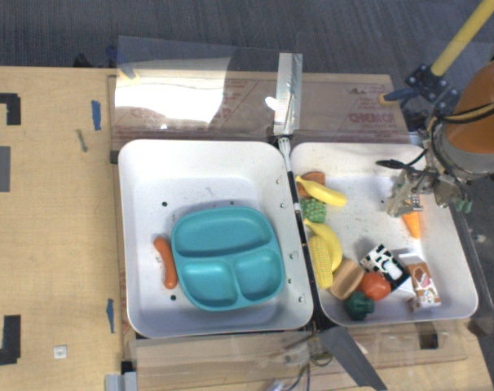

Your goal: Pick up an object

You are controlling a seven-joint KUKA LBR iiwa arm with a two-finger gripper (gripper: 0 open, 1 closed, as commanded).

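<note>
Hand (416, 200) over right bin (463, 300), upper right; an orange carrot (412, 222) at its tips, grip state unclear. Carrot likely light, rigid, smooth plastic; best taken across thick mid-body.

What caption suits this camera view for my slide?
Grey arm's gripper hovering at a small orange carrot-shaped toy in the right white bin.

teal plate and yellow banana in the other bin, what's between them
In the camera view, the two bins' adjoining white rims separate the teal three-compartment plate from the yellow banana.
</note>
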